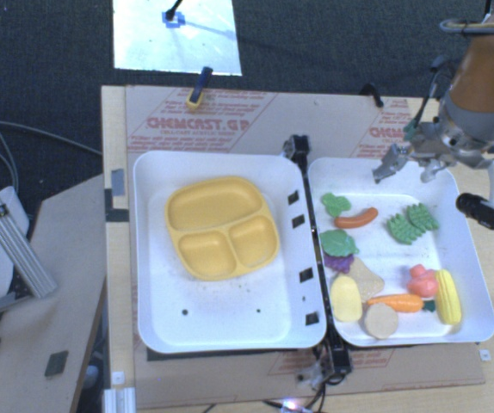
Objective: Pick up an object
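Nearest the camera, the right bin (479,312) holds a row of toy food along its front: a round tan slice (380,321), a pale yellow piece (345,298), a carrot (395,302), a corn cob (447,296) and a pink piece (421,279) beside it. Further back lie purple grapes (340,262), a green leafy piece (337,243), a sausage (355,219), a small green piece (334,204) and a ridged green leaf (411,223). Beside it, the left bin (148,256) carries a yellow divided tray (222,228). Beyond the food, the gripper (410,167) hangs over the right bin's far rim with its fingers spread apart and nothing between them.
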{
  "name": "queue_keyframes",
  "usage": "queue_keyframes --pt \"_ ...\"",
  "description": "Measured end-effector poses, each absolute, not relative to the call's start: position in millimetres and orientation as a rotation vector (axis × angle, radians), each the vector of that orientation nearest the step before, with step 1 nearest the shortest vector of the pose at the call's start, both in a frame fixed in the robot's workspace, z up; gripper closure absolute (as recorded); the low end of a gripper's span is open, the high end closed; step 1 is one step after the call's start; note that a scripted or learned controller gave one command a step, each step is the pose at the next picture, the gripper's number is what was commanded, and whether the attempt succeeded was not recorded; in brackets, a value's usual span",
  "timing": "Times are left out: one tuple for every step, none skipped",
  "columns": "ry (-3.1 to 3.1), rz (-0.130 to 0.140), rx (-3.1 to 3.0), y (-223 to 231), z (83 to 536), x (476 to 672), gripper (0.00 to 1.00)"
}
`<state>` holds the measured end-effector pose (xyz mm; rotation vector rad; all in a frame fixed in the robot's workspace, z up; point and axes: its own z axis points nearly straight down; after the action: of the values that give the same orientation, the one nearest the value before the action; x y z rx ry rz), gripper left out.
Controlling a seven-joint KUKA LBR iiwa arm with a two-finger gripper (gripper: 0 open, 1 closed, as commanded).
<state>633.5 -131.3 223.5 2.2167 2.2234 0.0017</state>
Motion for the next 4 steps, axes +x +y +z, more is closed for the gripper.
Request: queue_keyframes --pt "2.225 0.001 2.222 -96 79 595.1 0.0" --pt "2.23 0.009 2.21 -36 190 530.5 0.0" --pt "2.24 0.002 2.211 54 184 484.9 0.0" --pt "2.227 0.011 2.208 96 185 577.8 0.0"
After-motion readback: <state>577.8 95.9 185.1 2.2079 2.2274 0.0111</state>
